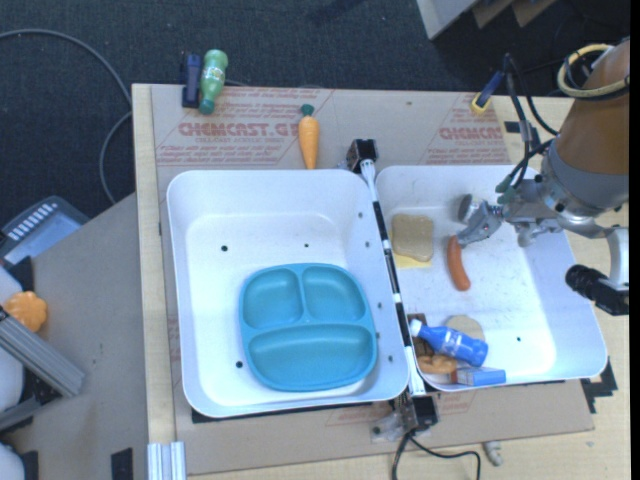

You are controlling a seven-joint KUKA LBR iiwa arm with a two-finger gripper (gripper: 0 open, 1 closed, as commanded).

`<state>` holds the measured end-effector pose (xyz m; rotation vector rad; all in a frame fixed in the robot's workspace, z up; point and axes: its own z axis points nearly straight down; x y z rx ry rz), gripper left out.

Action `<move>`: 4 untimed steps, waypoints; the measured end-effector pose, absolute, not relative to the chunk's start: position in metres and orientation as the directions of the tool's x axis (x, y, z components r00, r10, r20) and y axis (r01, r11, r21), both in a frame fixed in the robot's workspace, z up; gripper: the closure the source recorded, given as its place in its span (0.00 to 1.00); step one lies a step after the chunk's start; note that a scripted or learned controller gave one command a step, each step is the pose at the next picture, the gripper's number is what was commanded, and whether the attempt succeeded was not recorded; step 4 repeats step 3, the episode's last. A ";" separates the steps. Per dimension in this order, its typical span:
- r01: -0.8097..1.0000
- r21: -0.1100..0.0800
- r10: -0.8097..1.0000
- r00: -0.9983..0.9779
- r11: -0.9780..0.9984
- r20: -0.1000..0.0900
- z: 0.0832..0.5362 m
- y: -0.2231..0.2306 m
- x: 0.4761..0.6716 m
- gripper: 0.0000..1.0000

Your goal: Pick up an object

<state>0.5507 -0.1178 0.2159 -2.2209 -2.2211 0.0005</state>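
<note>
My gripper (468,222) hangs over the right bin (560,298), near its upper middle, and points left. Its two fingertips stand apart with nothing between them, so it is open. Just below and left of the tips lies a red sausage (458,265), apart from them. A tan bread slice (413,238) lies to the gripper's left by the bin's wall. At the bin's front left, a blue bottle (455,344) rests across a round tan piece (466,324), an orange piece (435,364) and a small blue-and-orange tube (482,375).
The left bin (200,268) holds a blue divided plate (307,325). On the board behind the bins lie a toy carrot (309,138), a green bottle (212,78) and a black clip (361,152). Cables hang by the arm at the right.
</note>
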 end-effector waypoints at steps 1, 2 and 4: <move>1.000 0.001 1.000 0.000 0.000 0.000 0.085 -0.104 0.572 0.00; 1.000 0.002 1.000 0.000 0.000 0.000 0.094 -0.104 0.572 1.00; 1.000 0.001 1.000 -0.001 0.001 0.001 0.185 -0.036 0.571 1.00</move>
